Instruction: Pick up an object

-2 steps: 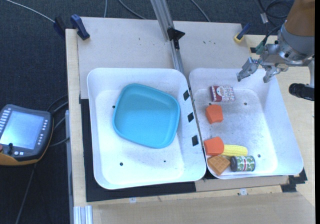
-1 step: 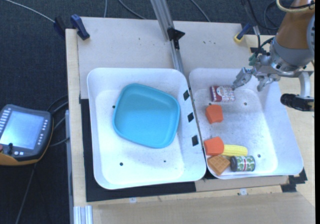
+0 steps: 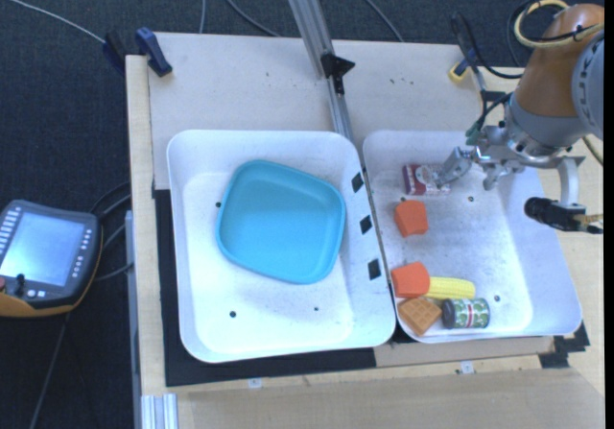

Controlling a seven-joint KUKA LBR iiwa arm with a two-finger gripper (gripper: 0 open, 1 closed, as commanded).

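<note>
The arm (image 3: 561,62) reaches in at the upper right of the frame, and its gripper (image 3: 470,168) hangs low over the upper part of the right bin (image 3: 537,274); the two fingers are spread apart with nothing between them, one angled down-left toward a small red-and-white packet (image 3: 416,178) at the bin's upper left, its tip at or just beside the packet — contact I cannot confirm. By that showing the pick is not yet made: nothing is lifted, and closing and raising are all left to do. The candidates all lie in the right bin: the packet; an orange block (image 3: 412,218) just below it; and, crowded along the lower left corner, a red-orange block (image 3: 411,278), a yellow corn cob (image 3: 450,288), a waffle-like tan piece (image 3: 419,315) and a small can (image 3: 467,313) on its side. The left bin (image 3: 192,321) holds a blue plate (image 3: 282,221). Room is mixed — the packet sits close to the bin's left wall and upper rim, so a finger on that side has little space; the middle and right of the bin floor are bare, giving free approach from there; the lower cluster is tightly packed, pieces touching, and would be harder to single out.
</note>
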